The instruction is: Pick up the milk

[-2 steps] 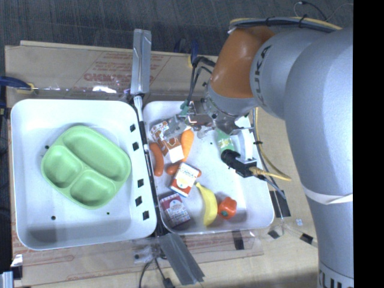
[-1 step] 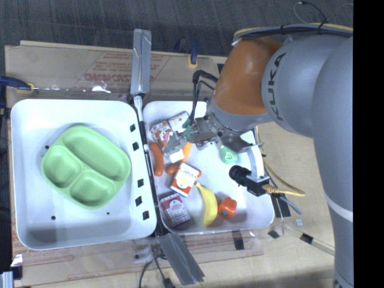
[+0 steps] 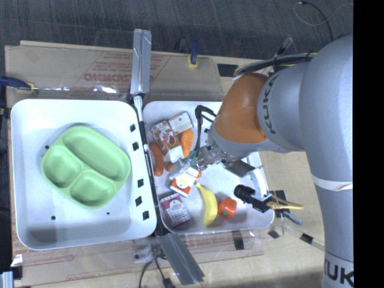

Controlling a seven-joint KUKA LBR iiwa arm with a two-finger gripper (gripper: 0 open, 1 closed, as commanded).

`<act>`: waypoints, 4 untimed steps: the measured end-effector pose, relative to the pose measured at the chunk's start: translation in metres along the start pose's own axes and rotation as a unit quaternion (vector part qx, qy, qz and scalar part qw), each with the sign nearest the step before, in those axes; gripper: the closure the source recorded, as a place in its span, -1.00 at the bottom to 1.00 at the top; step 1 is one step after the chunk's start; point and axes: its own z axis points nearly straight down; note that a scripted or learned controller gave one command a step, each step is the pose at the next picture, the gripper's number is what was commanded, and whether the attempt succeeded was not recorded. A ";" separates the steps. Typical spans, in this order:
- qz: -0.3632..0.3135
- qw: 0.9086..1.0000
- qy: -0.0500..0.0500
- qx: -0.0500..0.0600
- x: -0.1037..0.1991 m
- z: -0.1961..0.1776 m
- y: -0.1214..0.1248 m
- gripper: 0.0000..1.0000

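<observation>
A small white and red milk carton lies in the middle of the right bin, tilted, with its top pointing up and to the right. My gripper hangs just above the carton's upper end, under the orange band of the arm. The wrist hides the spot where gripper and carton meet, so I cannot tell whether they touch.
Around the carton lie a larger carton with a fruit picture, a carrot, a sausage, a banana, an orange-red fruit and a dark red packet. A green divided plate sits in the left bin.
</observation>
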 end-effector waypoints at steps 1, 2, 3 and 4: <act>-0.037 0.999 -0.002 -0.002 -0.036 -0.135 0.064 -1.00; -0.217 0.976 -0.002 -0.002 -0.051 -0.146 0.049 -1.00; -0.115 0.993 -0.001 -0.001 -0.014 0.027 0.027 -1.00; -0.117 0.993 0.000 0.001 -0.014 0.020 0.027 1.00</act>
